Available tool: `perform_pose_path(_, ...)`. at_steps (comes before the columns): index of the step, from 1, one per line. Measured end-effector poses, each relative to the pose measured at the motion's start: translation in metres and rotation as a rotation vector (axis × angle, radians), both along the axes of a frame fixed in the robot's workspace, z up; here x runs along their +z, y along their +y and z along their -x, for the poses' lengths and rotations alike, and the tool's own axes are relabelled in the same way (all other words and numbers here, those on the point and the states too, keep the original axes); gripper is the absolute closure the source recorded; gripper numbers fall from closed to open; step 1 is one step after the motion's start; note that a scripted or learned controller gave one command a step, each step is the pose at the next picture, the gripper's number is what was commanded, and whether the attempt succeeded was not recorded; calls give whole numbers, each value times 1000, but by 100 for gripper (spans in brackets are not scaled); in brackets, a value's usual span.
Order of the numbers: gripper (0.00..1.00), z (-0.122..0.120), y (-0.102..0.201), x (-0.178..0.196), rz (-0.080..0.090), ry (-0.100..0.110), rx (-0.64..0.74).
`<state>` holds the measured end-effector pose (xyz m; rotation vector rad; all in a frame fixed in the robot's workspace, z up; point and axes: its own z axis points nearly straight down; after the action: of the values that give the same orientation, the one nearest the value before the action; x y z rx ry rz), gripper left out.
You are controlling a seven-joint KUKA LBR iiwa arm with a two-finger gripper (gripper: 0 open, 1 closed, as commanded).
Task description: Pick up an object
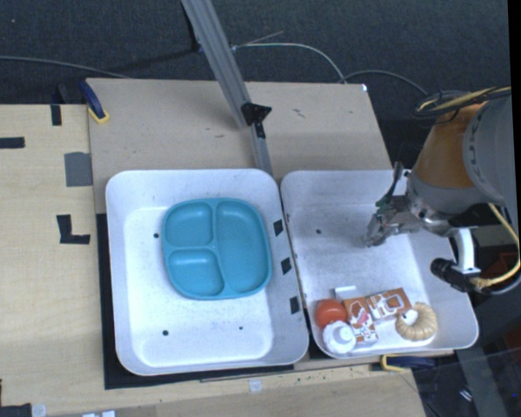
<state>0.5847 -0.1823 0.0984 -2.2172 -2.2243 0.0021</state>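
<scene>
Several small items [375,315] sit bunched at the near edge of the right bin [330,200]; gripper [377,234] hovers above bare floor, holding nothing, can't tell its opening; looks like the approach step, next it needs to shift toward them

Right bin [330,200] floor bare at centre; items crowd lower edge (bottle [339,337], carton [377,313], ring [417,322]).

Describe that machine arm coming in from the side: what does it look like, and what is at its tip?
The arm is a thick, rounded grey tube with a broad orange band above the wrist. At its tip sits a small dark metal gripper with two thin jaws. A yellow cable loops beside the wrist, near a white and black fitting.
</scene>
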Motion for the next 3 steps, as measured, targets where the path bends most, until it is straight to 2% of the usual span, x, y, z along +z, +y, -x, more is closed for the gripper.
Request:
perform_pose_path(2,100,-7,17,102,0,-7,0)
perform_pose_path(3,100,-7,18,101,-1,-1,-2)
